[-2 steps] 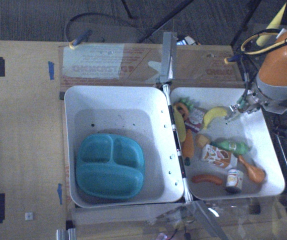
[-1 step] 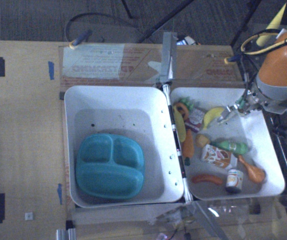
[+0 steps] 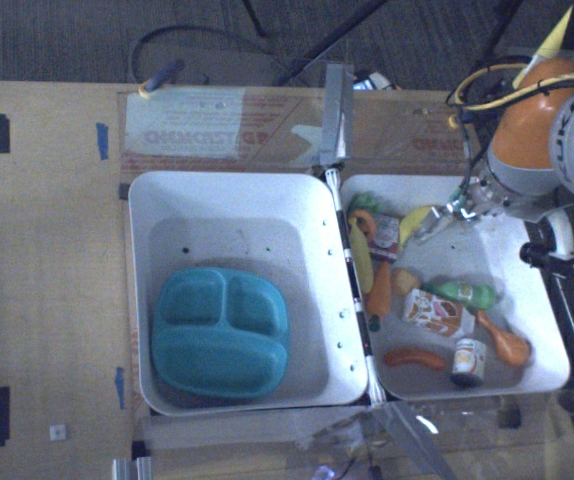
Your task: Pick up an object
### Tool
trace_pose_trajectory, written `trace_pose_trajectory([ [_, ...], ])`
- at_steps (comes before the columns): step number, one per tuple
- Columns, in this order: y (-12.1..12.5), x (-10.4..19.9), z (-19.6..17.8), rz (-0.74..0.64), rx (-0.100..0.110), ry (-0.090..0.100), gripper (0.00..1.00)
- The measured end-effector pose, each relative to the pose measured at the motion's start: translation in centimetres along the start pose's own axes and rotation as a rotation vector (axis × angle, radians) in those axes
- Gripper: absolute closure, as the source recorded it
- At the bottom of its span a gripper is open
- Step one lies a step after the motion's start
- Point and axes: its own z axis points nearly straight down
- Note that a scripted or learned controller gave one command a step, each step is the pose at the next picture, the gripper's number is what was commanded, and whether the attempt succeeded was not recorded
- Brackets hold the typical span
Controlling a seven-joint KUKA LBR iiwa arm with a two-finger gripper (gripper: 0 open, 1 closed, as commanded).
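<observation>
My gripper [image 3: 437, 222] hangs low over the back of the right bin [image 3: 527, 268], with the grey arm and its orange band [image 3: 529, 133] above it at the right. Its tip is right beside a small yellow item [image 3: 414, 219]; I cannot tell whether they touch. Around it lie a dark red packet [image 3: 388, 236], a green vegetable [image 3: 364, 206], a long yellow piece [image 3: 360, 259], a carrot [image 3: 380, 290], a juice carton [image 3: 435, 314], a green bottle [image 3: 465, 293], an orange gourd [image 3: 505, 341], a sausage [image 3: 415, 359] and a small jar [image 3: 469, 362].
The left bin [image 3: 167, 208] holds a teal divided plate [image 3: 220, 331] at its front. A metal divider [image 3: 335, 118] stands behind the ridge where the two bins meet. Cables loop near the arm at the upper right.
</observation>
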Motion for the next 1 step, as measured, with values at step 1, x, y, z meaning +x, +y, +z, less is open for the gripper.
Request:
trace_pose_trajectory([
  [1, 0.16, -0.07, -1.05, 0.001, -0.005, -0.002, 1.00],
])
